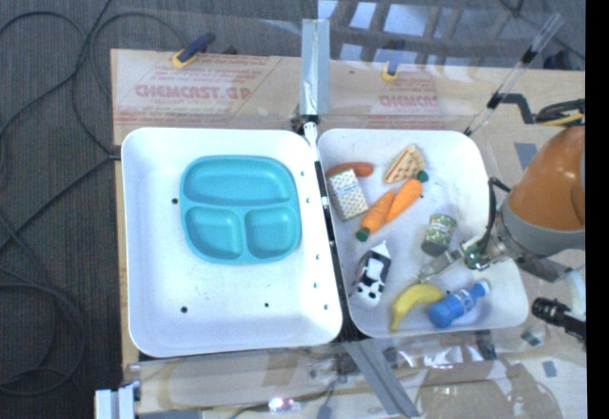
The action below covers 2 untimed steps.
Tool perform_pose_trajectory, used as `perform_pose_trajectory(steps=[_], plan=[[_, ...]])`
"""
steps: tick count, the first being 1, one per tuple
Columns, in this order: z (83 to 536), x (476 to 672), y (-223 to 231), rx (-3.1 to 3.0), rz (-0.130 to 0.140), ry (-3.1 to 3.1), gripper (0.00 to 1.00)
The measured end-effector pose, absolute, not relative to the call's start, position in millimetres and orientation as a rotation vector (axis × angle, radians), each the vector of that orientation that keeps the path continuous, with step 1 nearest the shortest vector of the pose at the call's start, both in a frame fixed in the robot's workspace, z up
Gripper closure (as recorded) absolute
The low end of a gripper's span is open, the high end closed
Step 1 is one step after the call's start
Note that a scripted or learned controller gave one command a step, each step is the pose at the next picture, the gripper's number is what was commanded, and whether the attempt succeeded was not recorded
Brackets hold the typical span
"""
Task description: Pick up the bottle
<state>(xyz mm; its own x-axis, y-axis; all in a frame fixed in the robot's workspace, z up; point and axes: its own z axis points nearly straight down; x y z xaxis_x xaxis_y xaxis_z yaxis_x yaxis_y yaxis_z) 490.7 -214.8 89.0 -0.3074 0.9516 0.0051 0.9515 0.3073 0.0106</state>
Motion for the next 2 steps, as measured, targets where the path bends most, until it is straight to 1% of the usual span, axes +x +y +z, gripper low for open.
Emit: perform_pose_trajectory(steps=[1,2], plan=[[89.2,488.8,-220.2,1.546,0.006,2.722,0.00],[89.4,488.6,-223.4,1.316,-0.001,2.839,0.00]])
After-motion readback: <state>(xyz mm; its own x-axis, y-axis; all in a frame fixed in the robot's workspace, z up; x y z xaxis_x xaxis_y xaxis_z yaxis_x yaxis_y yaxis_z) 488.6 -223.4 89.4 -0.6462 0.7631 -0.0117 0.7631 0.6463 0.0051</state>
